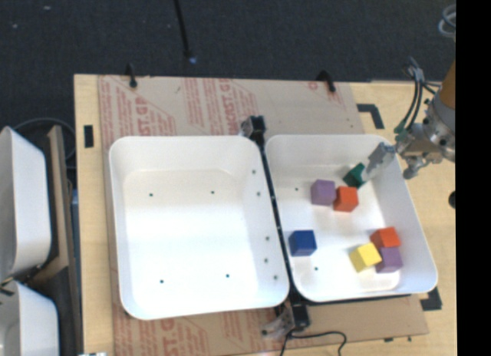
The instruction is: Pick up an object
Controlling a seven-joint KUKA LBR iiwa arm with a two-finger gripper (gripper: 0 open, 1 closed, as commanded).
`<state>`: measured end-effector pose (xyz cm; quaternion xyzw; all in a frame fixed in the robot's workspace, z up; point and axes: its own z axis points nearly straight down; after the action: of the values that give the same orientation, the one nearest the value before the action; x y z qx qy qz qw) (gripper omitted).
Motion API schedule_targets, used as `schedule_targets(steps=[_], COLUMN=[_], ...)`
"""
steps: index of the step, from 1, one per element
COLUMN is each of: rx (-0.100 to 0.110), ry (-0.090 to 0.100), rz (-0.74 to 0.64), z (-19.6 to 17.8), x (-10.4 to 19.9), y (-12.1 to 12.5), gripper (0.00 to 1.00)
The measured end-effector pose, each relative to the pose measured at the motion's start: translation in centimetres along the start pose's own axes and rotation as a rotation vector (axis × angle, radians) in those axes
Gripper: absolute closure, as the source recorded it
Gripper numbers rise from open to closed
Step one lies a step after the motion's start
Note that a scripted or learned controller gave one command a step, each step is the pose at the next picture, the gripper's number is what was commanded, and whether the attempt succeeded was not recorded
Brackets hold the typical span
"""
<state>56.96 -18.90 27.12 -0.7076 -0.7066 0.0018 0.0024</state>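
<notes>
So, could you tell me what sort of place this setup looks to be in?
Most likely a robotics lab set up for grasping trials. Two white bins sit side by side on a plywood bench, small coloured blocks lie in the right one, and the gripper reaches in above them.

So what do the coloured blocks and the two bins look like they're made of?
The blocks, such as the blue block and the yellow block, look like painted wood or dense foam: flat matte colour, crisp edges, no glare. Which of the two, the picture cannot settle. The right bin and left bin look like moulded white plastic: smooth, rounded corners, slight sheen.
</notes>
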Motion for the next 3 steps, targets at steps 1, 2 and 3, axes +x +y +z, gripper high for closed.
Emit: schedule_targets(steps=[1, 2, 3], rx=[-0.007, -0.002, -0.001], ry=[-0.001, 0.000, 0.000], rz=[-0.001, -0.001, 0.000], z=[-0.4, 5.6, 11.8], x=[0.0, 0.5, 0.2], y=[0.1, -0.5, -0.8], gripper=[0.00, 0.00, 0.00])
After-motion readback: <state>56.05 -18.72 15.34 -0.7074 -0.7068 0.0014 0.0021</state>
